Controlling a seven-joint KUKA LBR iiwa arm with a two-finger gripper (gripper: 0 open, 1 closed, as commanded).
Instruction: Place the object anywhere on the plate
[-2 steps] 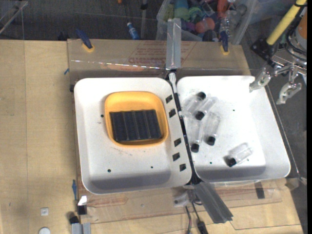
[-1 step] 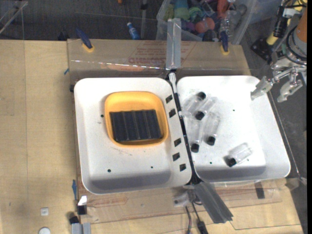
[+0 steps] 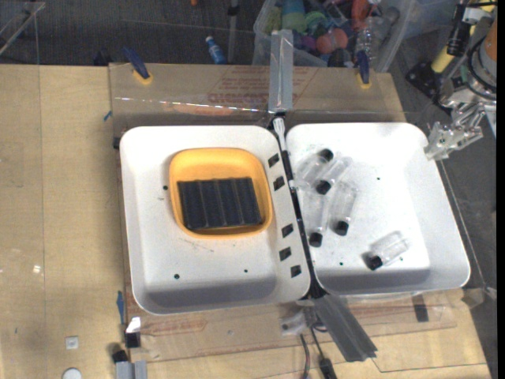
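A yellow plate [image 3: 217, 164] with rounded corners lies in the left bin [image 3: 142, 212]. A black ridged rectangular object [image 3: 219, 202] rests flat on the plate and covers most of its middle. My gripper [image 3: 451, 136] hangs outside the right bin [image 3: 410, 172], just past its far right corner and well away from the plate. Nothing is visibly held in it.
Several clear vials with black caps lie in the right bin, among them one [image 3: 325, 164] near the divider and one [image 3: 385, 251] at the front. A black-marked divider [image 3: 288, 212] runs between the bins. Cables and a box of toys [image 3: 331, 10] sit behind.
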